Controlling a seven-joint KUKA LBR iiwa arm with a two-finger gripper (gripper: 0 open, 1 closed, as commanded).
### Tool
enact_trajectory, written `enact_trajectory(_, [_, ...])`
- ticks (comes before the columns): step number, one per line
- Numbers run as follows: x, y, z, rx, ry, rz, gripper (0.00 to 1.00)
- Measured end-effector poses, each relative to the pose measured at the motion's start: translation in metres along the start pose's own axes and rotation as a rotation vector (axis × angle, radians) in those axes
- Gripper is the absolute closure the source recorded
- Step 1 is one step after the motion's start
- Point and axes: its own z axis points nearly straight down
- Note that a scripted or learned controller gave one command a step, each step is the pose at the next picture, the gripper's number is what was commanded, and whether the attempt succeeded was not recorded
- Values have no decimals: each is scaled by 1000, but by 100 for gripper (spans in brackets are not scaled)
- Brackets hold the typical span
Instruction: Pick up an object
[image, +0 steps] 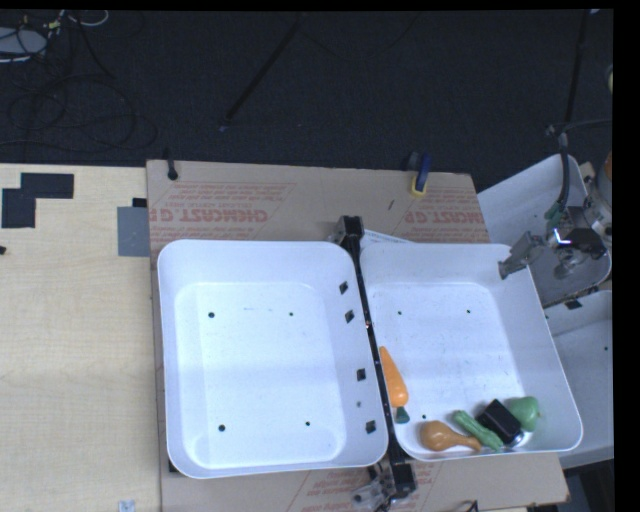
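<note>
The claw (572, 243) sits at the three o'clock edge of the scene, outside the right bin (455, 300) and just past its far right corner; whether it is open or closed, I cannot tell, and nothing is visible in its hold.

All candidate objects lie in the right bin's near end. An orange carrot (393, 377) rests against the divider wall at seven o'clock of that bin. A tan gourd-shaped toy (446, 436), a green pod-shaped piece (478, 430), a black block (499, 421) and a green rounded piece (524, 409) are bunched at five o'clock, touching or overlapping. The left bin (260, 360) holds no objects.

Risks, in my judgement: the cluster is tight against the near wall, so a descent there may strike the rim or pinch two items at once. The carrot's place against the divider leaves little finger room on that side.

Writing: the cardboard sheet (250, 205) under the bins bears red print, upside down from here, seemingly "CHEMCAST GP".
</note>
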Motion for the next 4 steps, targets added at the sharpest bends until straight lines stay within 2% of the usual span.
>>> enact_trajectory(1, [52,51,140,7,4,-5,0])
enact_trajectory(2, [122,50,186,5,3,-5,0])
enact_trajectory(3, [152,53,75,-10,0,-3,0])
enact_trajectory(4, [125,48,184,9,-1,2,0])
